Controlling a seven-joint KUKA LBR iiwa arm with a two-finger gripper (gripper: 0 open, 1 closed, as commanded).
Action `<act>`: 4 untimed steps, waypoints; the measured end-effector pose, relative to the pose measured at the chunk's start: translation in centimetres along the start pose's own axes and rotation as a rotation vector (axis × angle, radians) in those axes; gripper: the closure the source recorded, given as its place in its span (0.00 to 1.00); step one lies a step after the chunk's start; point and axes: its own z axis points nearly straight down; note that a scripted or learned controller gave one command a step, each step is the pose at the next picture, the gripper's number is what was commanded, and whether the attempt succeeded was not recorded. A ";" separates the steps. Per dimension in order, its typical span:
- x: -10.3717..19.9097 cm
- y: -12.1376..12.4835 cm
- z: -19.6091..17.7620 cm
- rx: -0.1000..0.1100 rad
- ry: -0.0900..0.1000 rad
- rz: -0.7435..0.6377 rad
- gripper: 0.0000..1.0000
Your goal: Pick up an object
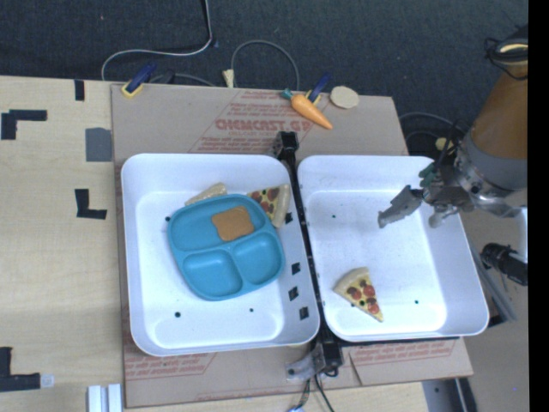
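Gripper (418,206) above right bin (343,178), upper right part, fingers (395,210) spread and holding nothing. Pizza slice (360,292) flat on that bin's floor, well apart from the gripper. Blue tray (225,256) in left bin (146,230), perhaps a cookie (232,223) on it.

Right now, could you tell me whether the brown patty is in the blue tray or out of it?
In. The brown patty lies flat in the upper compartment of the blue tray, inside its raised rim, in the left bin.
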 end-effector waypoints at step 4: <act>2.3 -3.3 19.0 0.009 0.004 -0.003 0.00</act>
